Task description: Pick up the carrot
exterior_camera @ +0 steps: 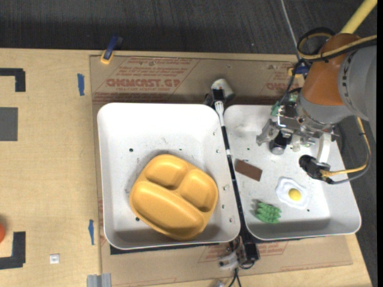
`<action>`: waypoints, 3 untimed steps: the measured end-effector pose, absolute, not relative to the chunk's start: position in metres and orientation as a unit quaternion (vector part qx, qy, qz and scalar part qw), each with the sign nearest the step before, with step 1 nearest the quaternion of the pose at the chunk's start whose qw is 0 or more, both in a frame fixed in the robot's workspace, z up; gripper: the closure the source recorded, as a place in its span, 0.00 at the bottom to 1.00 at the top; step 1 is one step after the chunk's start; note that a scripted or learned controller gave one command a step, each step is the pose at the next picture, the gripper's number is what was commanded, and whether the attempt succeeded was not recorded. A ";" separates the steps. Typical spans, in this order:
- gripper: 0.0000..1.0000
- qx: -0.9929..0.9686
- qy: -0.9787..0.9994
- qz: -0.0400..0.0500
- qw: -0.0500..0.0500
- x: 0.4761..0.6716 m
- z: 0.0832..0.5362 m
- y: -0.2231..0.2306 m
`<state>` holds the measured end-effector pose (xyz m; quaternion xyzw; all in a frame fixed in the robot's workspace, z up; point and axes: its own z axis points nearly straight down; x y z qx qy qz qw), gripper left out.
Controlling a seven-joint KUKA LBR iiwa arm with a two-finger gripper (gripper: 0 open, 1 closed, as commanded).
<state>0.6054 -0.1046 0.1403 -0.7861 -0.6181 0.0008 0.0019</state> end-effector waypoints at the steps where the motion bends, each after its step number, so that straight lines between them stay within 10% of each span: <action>1: 1.00 -0.786 -0.618 0.000 0.001 0.606 0.151 -0.105; 2: 1.00 -0.925 -0.381 0.000 0.000 0.549 0.240 -0.095; 3: 1.00 -0.972 -0.237 0.002 0.002 0.494 0.197 -0.071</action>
